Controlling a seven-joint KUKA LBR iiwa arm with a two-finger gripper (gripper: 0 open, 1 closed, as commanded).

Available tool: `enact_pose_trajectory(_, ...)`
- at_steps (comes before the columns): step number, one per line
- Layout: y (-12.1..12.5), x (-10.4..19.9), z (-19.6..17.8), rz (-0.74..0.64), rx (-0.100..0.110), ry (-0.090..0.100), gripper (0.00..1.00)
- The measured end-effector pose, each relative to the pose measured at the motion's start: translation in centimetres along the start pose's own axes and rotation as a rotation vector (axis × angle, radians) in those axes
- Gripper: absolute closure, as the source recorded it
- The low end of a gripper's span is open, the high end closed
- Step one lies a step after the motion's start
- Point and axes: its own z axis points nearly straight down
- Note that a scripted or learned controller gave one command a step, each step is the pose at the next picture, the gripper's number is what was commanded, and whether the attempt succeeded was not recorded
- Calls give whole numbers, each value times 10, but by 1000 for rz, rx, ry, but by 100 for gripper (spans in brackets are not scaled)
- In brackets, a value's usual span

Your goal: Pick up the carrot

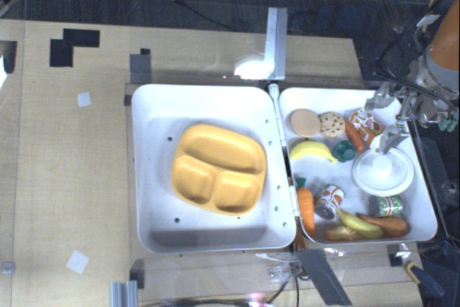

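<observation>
Bench (65, 176): a pale wooden top. It carries the two white bins side by side.

Left bin (154, 226): at 9 o'clock in the view. It holds one yellow divided tray (218, 169), which lies near the bin's middle.

Right bin (427, 216): at 3 o'clock in the view, crowded with small toy food.

Arm (442, 47): it enters at 2 o'clock, grey with the orange band, above the far right corner of the right bin.

White plate (382, 172): at 3 o'clock inside the right bin, just below the gripper.

Gripper (397, 127): it hangs over the bin's upper right part, near the white plate and the orange packet (364, 127). Nothing is visible between its fingers; whether they stand apart or together I cannot tell.

Yellow lemon-like piece (313, 151): beside the left wall, with two round biscuits (318, 124) at 12 o'clock from it.

Carrot (306, 208): orange with a green top, lying along the left wall of the right bin, at 7 o'clock inside it. It is well apart from the gripper.

Small can (330, 200): just beside the carrot, at 3 o'clock from it, perhaps touching.

Risk: the carrot lies tight against the wall, so one finger may strike the rim or the divider. The can and the banana (359, 223) are close, so the fingers may close on the wrong thing. The smooth carrot may also slip out.
</observation>
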Motion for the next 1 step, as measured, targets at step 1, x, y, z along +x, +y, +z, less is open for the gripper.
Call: enact_pose_trajectory(1, 58, 39, 124, -153, 0, -4, 0)
